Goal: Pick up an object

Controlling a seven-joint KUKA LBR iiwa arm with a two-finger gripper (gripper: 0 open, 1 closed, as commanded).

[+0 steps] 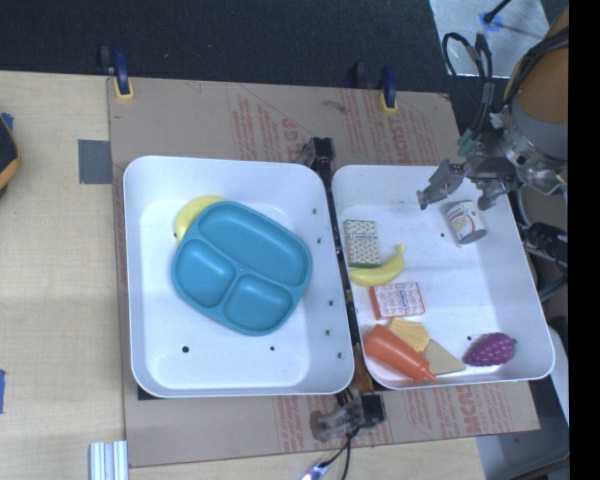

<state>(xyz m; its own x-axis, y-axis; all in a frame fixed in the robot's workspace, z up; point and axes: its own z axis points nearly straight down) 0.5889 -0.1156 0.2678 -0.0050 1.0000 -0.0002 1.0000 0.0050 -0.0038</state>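
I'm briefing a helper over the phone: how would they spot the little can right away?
Start at the right bin, the one holding the toy food. Go to its far right corner, beside the gripper that reaches in there. The little can lies on its side on bare white floor, silvery grey and cylindrical, apart from the colourful banana, carrot and grapes nearer the camera.

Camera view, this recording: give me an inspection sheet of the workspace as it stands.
Surface: brown board carrying left bin and right bin.
Job's things: right bin holds small can, banana, two packets, carrot, cheese wedge, grapes.
Clutter: blue divided plate over a yellow item in left bin.
Grippers: gripper open above the can, holding nothing.
Cables: wires at the bench's front edge.
Surroundings: scissors, dark floor.
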